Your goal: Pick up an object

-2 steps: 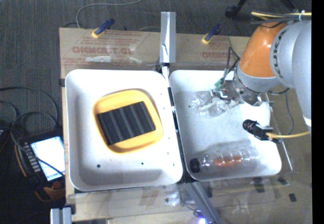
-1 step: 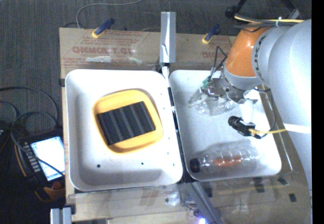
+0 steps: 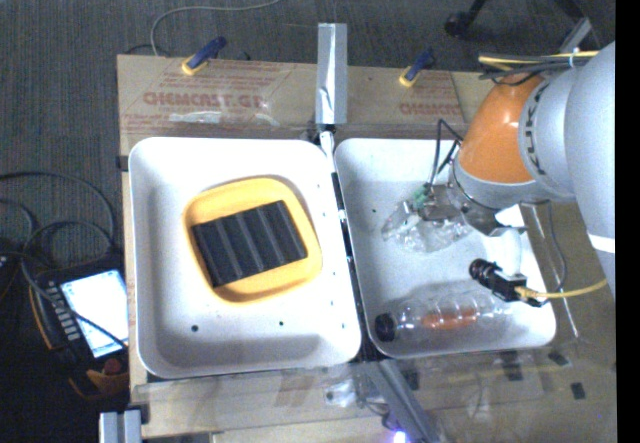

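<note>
Bottle (image 3: 440, 318) lies along the right bin's (image 3: 350, 231) near wall, unlifted. Claw (image 3: 440, 211) hovers over crumpled clear plastic (image 3: 415, 226); its state I cannot tell. Nothing picked up yet.

Two blue clamps (image 3: 203, 54) (image 3: 418, 65) grip the cardboard sheet (image 3: 230, 101); a tablet (image 3: 92, 309) lies left.

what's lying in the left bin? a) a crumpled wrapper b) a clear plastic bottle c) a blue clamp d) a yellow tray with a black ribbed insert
d: the yellow tray with a black ribbed insert lies in the left bin, while the clear plastic bottle lies in the right bin.
</note>
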`<state>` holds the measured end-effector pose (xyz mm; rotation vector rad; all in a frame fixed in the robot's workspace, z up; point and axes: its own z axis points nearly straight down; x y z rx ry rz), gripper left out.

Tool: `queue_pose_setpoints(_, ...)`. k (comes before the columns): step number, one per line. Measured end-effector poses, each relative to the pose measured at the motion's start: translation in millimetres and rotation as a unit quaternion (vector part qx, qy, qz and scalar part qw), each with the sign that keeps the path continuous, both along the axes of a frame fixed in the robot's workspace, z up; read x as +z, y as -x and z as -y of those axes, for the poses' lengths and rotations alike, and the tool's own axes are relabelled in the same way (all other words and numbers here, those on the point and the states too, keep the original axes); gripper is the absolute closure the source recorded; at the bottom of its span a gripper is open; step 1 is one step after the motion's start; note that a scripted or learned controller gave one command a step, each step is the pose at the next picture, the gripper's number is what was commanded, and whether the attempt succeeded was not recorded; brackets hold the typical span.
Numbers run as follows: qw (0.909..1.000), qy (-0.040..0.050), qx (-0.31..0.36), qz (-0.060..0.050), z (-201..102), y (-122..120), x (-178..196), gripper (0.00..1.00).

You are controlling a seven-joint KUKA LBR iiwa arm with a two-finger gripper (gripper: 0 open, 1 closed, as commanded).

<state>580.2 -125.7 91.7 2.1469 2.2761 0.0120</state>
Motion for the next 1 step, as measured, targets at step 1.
queue_pose_setpoints(1,1.0,0.0003,0.0,-0.002,-29.8,-61.1,-0.6,0.0)
